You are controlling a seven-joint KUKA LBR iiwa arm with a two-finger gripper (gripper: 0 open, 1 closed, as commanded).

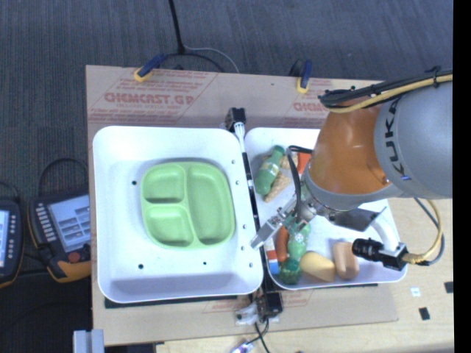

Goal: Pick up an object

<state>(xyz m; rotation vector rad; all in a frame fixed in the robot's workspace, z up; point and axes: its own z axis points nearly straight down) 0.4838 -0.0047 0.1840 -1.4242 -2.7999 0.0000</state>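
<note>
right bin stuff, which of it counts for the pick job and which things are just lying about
For the job:
gripper
green bottle under it
orange carrot
yellow piece
tan bread-like piece
corn cob

Just lying about:
green divided plate in the left bin
blue clamp
handheld pendant

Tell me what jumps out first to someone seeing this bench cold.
The big grey and orange arm looms over the right bin, its hand down among the toy food. Next comes the light green divided plate, alone in the middle of the left bin.
</note>
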